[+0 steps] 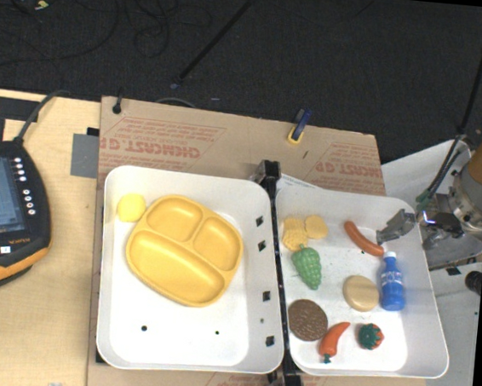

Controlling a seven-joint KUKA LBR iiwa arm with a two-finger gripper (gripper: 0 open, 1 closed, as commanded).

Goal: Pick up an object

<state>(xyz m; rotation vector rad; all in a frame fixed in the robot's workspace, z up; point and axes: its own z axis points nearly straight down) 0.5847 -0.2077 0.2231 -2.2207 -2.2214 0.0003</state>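
Left bin (112,320): a shallow white plastic bin is shown on the surface; a yellow divided plastic tray (185,249) and a small yellow round toy (131,208) are held in it.

Right bin (429,358): a second shallow white bin is set just beside the first; the toy foods that could be picked are gathered in it.

Candidate objects: from left to right are marked the yellow lumpy toy pieces (305,231), the green bumpy toy vegetable (308,266), the brown round disc (306,319), the red-orange toy pepper (333,339), the red toy sausage (363,238), the beige round bun (361,292), the red toy tomato with green top (369,336) and the small blue plastic bottle (392,283).

End effector (399,223): the grey metal end effector is seen at the right bin's upper right edge, just right of the sausage and above the bottle. Nothing is seen between its fingers; whether it is spread or shut cannot be told.

Step in hand: the approach is judged to be under way, with no object yet grasped.

Next move: a descent over one object is called for, most likely the sausage or the bottle, which lie nearest. These two lie close together, so a centred placement would be needed.
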